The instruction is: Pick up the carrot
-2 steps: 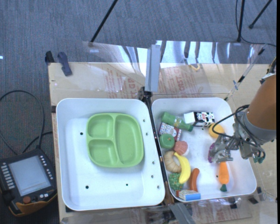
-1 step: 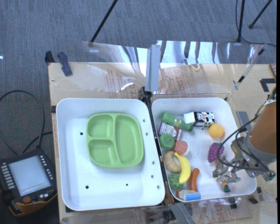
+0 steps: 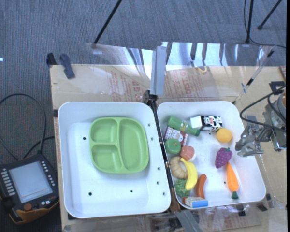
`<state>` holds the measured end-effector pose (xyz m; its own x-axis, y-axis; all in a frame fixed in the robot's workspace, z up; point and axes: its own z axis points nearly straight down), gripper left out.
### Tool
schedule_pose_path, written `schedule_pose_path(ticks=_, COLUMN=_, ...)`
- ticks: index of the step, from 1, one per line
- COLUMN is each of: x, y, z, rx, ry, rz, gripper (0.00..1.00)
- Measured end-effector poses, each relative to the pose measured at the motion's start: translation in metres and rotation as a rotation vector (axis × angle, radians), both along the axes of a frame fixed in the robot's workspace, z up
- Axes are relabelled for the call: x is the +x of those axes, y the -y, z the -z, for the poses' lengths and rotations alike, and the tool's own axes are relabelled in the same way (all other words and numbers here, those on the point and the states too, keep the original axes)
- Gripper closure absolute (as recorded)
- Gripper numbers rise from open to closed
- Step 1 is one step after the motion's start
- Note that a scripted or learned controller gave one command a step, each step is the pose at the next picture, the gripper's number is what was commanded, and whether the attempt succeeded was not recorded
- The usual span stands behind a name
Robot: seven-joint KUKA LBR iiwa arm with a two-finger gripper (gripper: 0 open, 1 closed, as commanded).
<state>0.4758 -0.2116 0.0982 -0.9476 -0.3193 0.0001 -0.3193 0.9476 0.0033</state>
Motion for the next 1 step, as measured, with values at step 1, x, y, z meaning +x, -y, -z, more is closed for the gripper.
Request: schedule_pose_path(ticks=1, x=0.0275, y=-0.0273, z=-0.1638, rx=-0.002, ry=0.002, rz=0.382, gripper=0.00)
